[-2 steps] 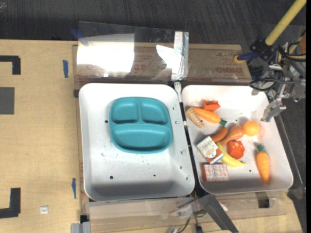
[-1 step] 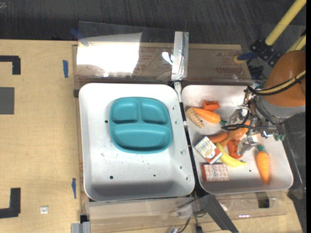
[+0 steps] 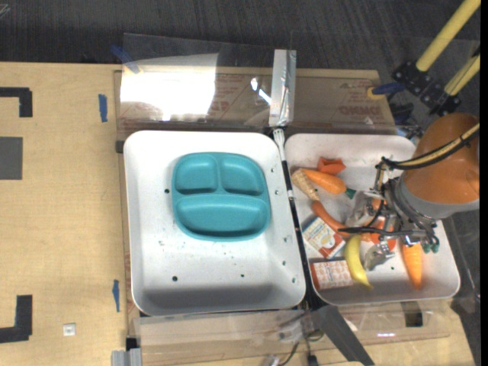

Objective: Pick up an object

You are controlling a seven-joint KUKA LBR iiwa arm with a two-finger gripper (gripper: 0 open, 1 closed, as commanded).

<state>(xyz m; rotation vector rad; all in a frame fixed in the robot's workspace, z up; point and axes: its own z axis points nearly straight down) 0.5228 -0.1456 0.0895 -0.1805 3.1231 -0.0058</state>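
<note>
The hand [image 3: 379, 239] is hanging low in the right bin [image 3: 446, 284], over the banana [image 3: 357, 261] and carrots [image 3: 412, 264]. I cannot tell if it is gripping anything. To do well, it should be aiming at one toy, closing snugly, then lifting straight up. The blue tray [image 3: 221, 195] is sitting in the left bin [image 3: 145, 227].

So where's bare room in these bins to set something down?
Left bin: white floor rings the teal plate, widest along its near edge and left side. Right bin is crowded: carrots, banana, packets and the gripper cover it.
</note>
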